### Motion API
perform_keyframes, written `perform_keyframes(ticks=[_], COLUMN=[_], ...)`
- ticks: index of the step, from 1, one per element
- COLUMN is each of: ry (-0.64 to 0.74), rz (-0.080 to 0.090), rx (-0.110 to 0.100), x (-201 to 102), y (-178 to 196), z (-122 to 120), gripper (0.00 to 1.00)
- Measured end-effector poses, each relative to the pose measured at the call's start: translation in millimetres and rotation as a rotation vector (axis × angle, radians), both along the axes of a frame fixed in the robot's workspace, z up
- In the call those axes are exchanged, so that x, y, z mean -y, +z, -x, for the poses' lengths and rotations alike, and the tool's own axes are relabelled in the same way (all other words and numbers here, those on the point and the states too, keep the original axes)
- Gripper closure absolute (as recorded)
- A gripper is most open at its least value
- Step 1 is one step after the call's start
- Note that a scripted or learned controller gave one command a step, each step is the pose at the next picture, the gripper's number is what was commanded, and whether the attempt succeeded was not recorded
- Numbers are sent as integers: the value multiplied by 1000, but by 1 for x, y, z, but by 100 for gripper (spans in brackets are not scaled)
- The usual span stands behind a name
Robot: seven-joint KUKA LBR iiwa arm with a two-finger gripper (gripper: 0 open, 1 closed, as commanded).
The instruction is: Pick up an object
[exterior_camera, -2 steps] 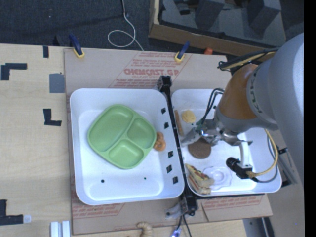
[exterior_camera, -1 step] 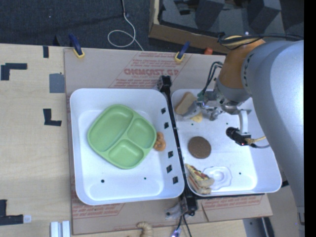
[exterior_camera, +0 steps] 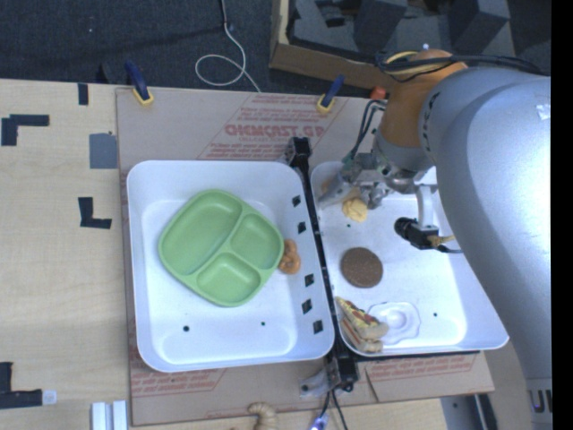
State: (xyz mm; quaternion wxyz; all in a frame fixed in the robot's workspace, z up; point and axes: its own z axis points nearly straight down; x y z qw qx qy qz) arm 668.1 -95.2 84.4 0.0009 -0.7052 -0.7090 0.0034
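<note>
Gripper [exterior_camera: 356, 189] low in right bin [exterior_camera: 448, 316], yellow piece [exterior_camera: 356, 210] just below jaws. Jaw state: cannot tell. Step judged: grasp attempt. Next: confirm hold, lift.

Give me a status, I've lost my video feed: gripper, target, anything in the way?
Gripper low in the right bin, at its far-left corner. Small yellow piece just beneath it, grip unconfirmed. Brown disc sits nearer, apart.

Two white bins [exterior_camera: 215, 352], one green plate [exterior_camera: 219, 247], one brown disc [exterior_camera: 362, 267], one yellow lump [exterior_camera: 356, 210], two blue clamps [exterior_camera: 136, 83].
</note>
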Motion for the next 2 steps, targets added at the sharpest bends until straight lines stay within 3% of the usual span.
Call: perform_keyframes(ticks=[1,2], ry=[-2,-3], rz=[0,-5], rx=[3,6], x=[0,-38], y=[10,104], z=[0,54], gripper=[100,100])
